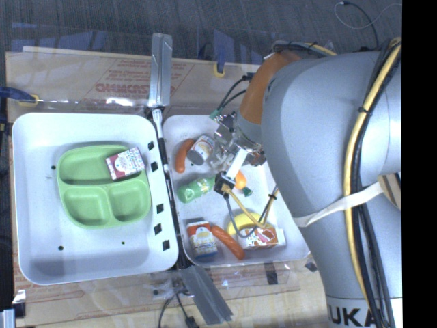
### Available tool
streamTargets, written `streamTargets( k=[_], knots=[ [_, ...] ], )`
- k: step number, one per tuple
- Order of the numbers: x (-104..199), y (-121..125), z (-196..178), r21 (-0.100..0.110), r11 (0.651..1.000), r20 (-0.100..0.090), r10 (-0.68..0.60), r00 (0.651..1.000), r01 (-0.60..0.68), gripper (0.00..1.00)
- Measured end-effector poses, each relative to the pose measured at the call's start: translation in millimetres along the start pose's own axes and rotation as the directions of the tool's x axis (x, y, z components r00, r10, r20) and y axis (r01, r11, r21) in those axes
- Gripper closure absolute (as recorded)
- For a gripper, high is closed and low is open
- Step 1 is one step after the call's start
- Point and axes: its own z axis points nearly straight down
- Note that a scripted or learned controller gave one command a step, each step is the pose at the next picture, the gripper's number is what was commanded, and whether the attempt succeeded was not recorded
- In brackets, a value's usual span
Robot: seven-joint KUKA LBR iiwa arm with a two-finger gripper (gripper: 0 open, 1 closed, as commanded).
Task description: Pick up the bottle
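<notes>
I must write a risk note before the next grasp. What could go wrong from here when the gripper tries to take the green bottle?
The green bottle lies on its side, so it may roll or slip away. The gripper is above the can and hot dog, so it might seize or push those instead.
</notes>
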Motion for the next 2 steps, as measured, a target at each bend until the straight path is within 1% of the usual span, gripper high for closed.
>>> streamTargets(
  k=[1,2],
  knots=[
    [2,-2,-9,0.004,1.0,0.002,-0.01,1.0,0.01,1.0],
    [-33,-37,2,0.005,0.937,0.003,0.349,0.937,-0.349,1.0]
  ],
)
